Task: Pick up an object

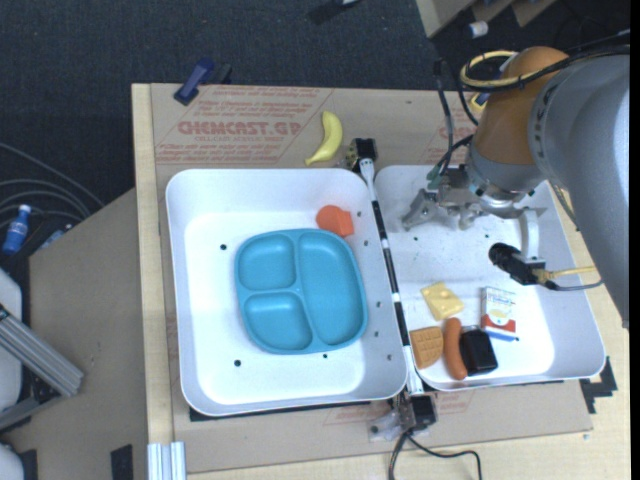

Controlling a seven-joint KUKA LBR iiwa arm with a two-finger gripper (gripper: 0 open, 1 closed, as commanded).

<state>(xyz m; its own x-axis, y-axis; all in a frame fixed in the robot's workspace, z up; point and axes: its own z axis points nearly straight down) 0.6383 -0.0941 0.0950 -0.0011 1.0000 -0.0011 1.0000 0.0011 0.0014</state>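
The gripper (432, 211) hangs over the upper part of the right bin (570, 353); whether it is apart or together I cannot tell. A cheese wedge (441, 300), hot dog (454, 348) and cracker (427, 344) lie lower centre-right

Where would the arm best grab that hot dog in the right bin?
Probably across the middle of the hot dog, coming straight down from above. It lies flat and long, so its narrow width suits a two-finger pinch. The waffle and a black object crowd its sides, leaving little room.
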